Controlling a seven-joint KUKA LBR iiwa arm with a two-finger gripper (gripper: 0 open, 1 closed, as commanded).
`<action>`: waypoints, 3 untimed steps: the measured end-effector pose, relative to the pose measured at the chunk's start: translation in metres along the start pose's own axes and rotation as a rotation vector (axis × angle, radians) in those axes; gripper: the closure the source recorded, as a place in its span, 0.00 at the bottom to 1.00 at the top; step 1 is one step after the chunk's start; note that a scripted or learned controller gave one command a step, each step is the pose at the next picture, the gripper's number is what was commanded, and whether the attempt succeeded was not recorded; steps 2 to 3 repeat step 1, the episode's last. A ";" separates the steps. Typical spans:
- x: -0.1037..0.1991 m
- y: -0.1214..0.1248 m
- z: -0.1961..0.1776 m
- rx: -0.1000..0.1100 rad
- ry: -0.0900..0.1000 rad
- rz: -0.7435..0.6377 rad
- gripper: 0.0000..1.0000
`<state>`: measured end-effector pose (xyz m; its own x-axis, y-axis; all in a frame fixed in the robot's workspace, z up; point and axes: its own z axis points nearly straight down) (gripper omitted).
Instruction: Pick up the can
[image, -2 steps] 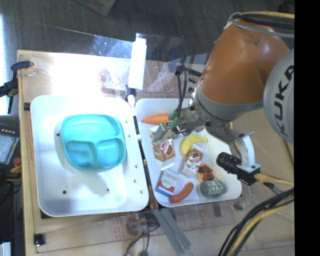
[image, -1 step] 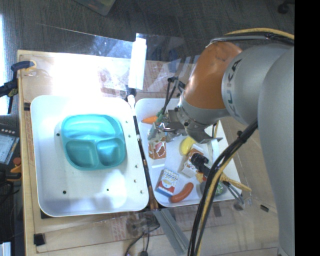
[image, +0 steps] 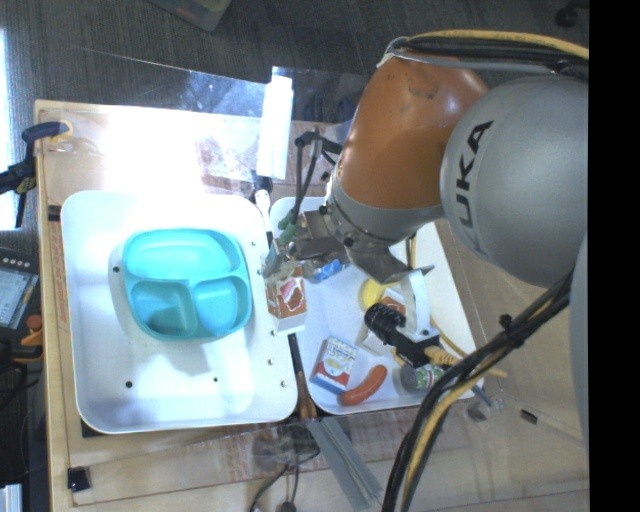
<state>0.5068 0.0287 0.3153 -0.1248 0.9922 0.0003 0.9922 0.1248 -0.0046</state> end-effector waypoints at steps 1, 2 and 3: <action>0.053 0.010 -0.062 -0.004 -0.001 -0.131 1.00; 0.053 0.010 -0.062 -0.004 -0.001 -0.131 1.00; 0.053 0.010 -0.062 -0.004 -0.001 -0.131 1.00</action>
